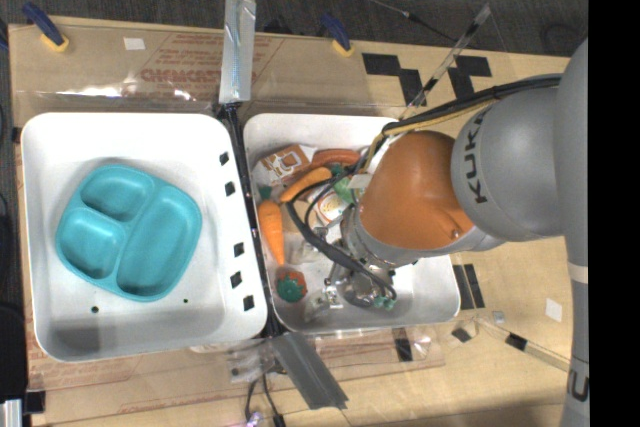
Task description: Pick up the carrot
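Note:
The carrot [271, 229] lies along the left wall of the right bin [440, 300], orange, with its green top [290, 289] toward the bin's near edge. My gripper [356, 293] hangs low over the near part of the same bin, just right of the carrot's green end and apart from the orange body. The orange band and grey wrist cover the middle of the bin and hide what lies under them. I see nothing held in the gripper.
Other toy food crowds the right bin's far part: an orange curved piece [305, 183], a reddish sausage-like piece [336, 156] and a small brown box [285, 161]. A teal divided plate [128, 230] sits in the left bin [50, 140].

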